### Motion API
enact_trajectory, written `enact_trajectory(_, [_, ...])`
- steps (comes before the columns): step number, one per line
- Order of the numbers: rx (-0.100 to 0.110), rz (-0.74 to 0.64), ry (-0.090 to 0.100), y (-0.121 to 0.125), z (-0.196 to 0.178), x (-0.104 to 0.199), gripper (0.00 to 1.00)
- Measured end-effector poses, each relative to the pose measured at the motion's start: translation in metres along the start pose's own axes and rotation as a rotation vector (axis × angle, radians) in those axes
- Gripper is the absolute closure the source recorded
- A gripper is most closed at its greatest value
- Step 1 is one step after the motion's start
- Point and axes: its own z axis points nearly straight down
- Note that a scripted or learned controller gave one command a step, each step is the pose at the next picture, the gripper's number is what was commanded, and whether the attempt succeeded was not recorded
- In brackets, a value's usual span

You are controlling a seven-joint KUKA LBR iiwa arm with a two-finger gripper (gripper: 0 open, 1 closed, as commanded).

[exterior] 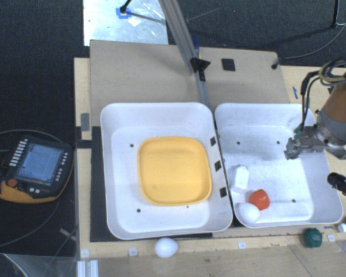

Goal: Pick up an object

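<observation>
We're in the approach step: gripper (294,149) sits over the right bin (277,120) near its right wall, nothing visibly in its grasp. Can't tell from this angle how it's set. Candidates sit at the bin's near-left corner, well apart from it: red object (259,199), white ball (248,213) just beside it, white block (240,178) just behind. Yellow plate (175,170) fills the left bin (118,154). Next move, we reckon: traverse toward that cluster, centre on one item, then descend.
</observation>
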Motion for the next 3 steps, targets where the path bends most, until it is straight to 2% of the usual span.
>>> enact_trajectory(1, [-0.002, -0.001, -0.001, 0.004, -0.063, -0.003, 1.0])
enact_trajectory(2, [0.002, -0.001, 0.001, 0.004, -0.078, -0.003, 1.0])
enact_trajectory(3, [0.002, -0.005, 0.002, -0.004, -0.087, 0.053, 1.0])
